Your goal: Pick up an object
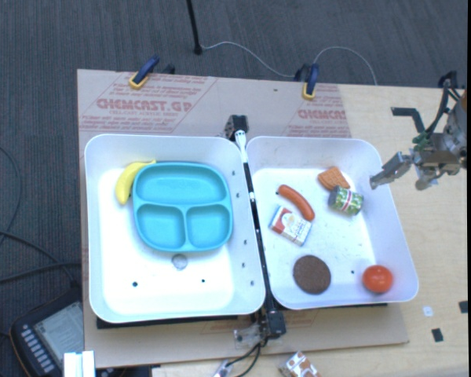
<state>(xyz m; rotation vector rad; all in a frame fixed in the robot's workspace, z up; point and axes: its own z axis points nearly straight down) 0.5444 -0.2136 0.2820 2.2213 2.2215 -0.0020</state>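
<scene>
Progress: nothing is picked yet; every object lies in a bin, and none is between the fingers of the hand [404,173].
Done: as far as I can judge, only the approach, because the hand is at the right bin's [392,210] upper right rim.
Left: choose an object, go down on it, close, and lift.
Candidates: the right bin holds the can [345,201], the carrot [334,178], the sausage [296,202], the small box [290,225], the brown disc [312,274] and the tomato [377,279].
Nearest: the can and the carrot are near the hand, just inside the rim; the tomato and the disc are well apart from it, at the front edge.
Left bin: a banana [130,181] lies touching the blue tray [182,207].
Arm pose: it comes in from the right side of the view, above the worktop [424,328], with the wrist outside the bin.
Hand: the two fingers look spread; one points left-down over the rim, the other hangs beside it, and nothing is held.
Risk: the can is round and may roll when it is touched.
</scene>
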